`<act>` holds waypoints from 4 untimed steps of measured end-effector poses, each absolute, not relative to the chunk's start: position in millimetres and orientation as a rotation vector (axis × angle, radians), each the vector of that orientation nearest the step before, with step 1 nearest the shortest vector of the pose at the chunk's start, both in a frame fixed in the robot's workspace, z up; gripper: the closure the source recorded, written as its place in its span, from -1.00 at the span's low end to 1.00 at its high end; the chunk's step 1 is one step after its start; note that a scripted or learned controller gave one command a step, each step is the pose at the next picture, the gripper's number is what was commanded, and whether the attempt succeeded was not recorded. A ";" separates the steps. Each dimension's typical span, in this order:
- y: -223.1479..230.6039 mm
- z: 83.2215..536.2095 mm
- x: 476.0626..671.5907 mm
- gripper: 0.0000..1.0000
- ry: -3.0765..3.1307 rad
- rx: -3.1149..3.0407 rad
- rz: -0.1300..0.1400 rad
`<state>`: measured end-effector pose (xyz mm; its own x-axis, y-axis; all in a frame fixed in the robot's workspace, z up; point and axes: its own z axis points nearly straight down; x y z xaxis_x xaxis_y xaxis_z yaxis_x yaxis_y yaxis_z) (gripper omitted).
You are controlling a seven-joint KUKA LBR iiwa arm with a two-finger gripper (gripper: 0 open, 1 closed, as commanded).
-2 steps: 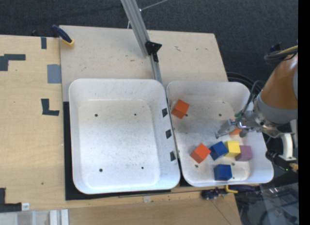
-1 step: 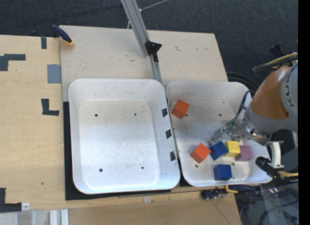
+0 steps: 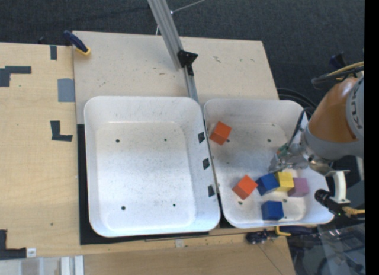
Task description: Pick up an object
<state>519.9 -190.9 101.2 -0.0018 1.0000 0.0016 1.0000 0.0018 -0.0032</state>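
Bins: two shallow white bins side by side on the bench — the left bin (image 3: 145,167) and the right bin (image 3: 254,111), their inner walls touching along the middle.
Open room: the left bin's floor is bare; in the right bin the far half is open apart from one cube, and the near right corner is crowded.
Arm: grey with an orange band (image 3: 331,117), reaching in over the right bin's right wall.
Gripper: the gripper (image 3: 286,156) is low over the right bin, just far of the block cluster; whether its fingers are spread or closed, I cannot tell, and nothing is seen in its hold.
Count: six blocks, all in the right bin — two orange, two blue, one yellow, one purple.
Orange cubes: one orange cube (image 3: 220,133) alone near the left wall, far side; the other orange cube (image 3: 244,186) sits nearer, turned corner-on.
Cluster: blue block (image 3: 268,182), yellow block (image 3: 286,179) and purple block (image 3: 300,187) in a row running left to right, packed together; a second blue block (image 3: 272,210) lies near the near wall.
Long axis: the blocks look cube-like, none clearly longer one way.
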 end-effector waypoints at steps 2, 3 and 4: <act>-193.7 223.8 514.1 1.00 -2.227 -2.224 -0.004; -193.5 247.9 514.9 1.00 -2.225 -2.221 -0.001; -142.7 238.5 524.3 1.00 -2.226 -2.214 0.000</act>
<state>524.3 -142.7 238.5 -0.0054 1.0000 0.0012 1.0000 0.0054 -0.0008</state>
